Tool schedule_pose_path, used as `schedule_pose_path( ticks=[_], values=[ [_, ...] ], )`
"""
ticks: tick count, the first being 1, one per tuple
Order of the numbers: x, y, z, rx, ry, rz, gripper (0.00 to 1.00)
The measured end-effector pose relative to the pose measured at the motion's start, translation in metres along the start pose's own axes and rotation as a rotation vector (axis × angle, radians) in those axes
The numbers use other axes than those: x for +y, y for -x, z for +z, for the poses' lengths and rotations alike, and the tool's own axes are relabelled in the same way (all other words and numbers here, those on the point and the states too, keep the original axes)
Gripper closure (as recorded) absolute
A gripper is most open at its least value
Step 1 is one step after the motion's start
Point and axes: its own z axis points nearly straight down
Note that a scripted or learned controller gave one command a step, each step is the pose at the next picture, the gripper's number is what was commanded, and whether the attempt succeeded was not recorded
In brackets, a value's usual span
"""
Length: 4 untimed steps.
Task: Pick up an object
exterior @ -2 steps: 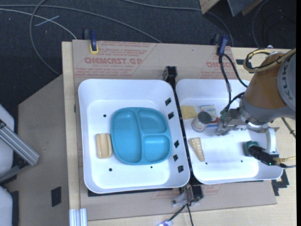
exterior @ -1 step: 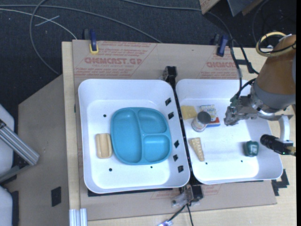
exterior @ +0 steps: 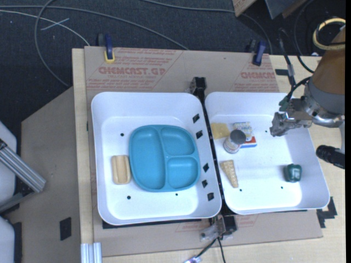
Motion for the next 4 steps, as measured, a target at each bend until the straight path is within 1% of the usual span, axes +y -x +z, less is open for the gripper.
schedule_pose_path(
  ticks=[1, 2, 3, 4],
  values=[
    [0.001, 0.000, -0.037, 0.000, -0.001, 0.000, 1.00],
    [0.027, -0.057, -0.031, 0.002, -0.004, -0.004, 1.00],
    [0.048, -0.109, -0.034, 0.003, -0.004, -0.005, 1.00],
    [0.057, -0.157, -0.031, 0.002, -0.005, -0.003, 1.00]
  ],
)
